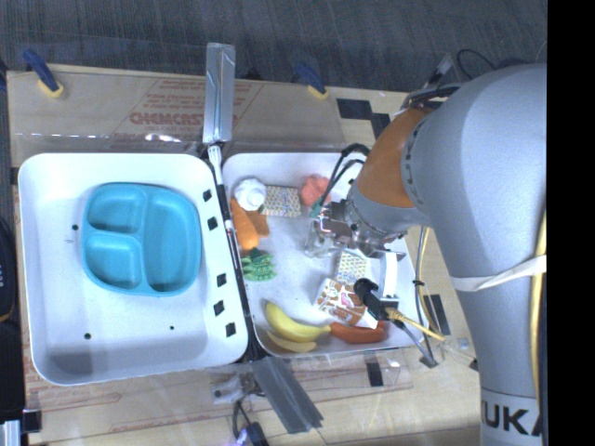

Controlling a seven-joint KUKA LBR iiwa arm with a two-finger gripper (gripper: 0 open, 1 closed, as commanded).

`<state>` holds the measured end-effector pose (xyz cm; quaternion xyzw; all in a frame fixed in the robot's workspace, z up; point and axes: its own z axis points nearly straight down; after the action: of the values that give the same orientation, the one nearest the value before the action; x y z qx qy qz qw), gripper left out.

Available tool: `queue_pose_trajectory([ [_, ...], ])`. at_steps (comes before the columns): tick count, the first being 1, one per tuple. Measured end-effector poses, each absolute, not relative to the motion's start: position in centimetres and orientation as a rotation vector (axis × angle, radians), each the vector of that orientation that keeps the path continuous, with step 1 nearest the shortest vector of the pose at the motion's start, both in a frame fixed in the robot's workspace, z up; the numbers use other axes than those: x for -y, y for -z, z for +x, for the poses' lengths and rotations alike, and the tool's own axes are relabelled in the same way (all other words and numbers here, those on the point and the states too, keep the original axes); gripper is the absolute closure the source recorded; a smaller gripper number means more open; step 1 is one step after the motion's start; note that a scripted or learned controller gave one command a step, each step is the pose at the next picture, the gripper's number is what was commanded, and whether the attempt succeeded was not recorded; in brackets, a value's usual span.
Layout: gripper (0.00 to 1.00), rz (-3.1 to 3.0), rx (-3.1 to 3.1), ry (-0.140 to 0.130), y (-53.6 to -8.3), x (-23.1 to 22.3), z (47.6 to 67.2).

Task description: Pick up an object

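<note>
My gripper (319,237) hangs low over the middle of the right bin (279,167), above bare white floor. Around it lie a salmon-pink lump (315,189) and a patterned box (283,201) at the back. An orange carrot (245,227) with a white round thing (249,193) at its far end lies to the left. A green leafy toy (258,267) is beside the carrot's near end. Toward the front are a yellow banana (289,325), a colourful packet (337,299), a red pepper (359,334) and a dotted card (350,266). Nothing shows in the gripper's grasp.
The left bin (37,277) holds a blue divided tray (142,236). A raised divider (226,249) with black clips separates the bins. The arm's grey body with its orange band (386,170) covers the right bin's right side.
</note>
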<state>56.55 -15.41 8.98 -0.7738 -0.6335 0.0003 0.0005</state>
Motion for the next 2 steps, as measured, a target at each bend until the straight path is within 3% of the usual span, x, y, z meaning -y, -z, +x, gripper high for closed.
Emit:
queue_pose_trajectory([
  [1,1.0,-2.087,2.345,-0.003,-20.0,18.01,56.51],
  [2,0.0,-2.085,2.345,-0.004,-19.95,17.96,56.51],
])
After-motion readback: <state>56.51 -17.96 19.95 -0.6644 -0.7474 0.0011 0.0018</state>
